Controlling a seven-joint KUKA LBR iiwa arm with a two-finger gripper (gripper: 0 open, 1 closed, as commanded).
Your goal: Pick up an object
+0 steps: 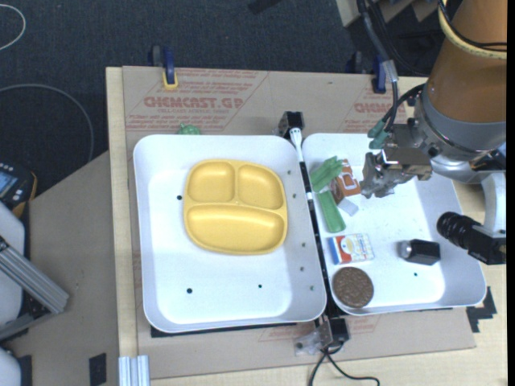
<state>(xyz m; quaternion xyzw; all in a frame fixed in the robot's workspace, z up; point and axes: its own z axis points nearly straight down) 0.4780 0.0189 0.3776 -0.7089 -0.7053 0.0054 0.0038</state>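
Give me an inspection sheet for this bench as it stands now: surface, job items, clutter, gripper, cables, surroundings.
Surface: brown board bearing two white bins, left bin and right bin, side by side.
Job's things: in the right bin, green strip, orange-and-white packet, blue-and-white packet, brown round disc, small black block.
Clutter: yellow divided tray in the left bin.
Gripper: gripper above the right bin, beside the orange-and-white packet; nothing seen between its fingers.
Cables: thin cable at the board's front edge.
Surroundings: blue clamps on the board's far edge; dark carpet.
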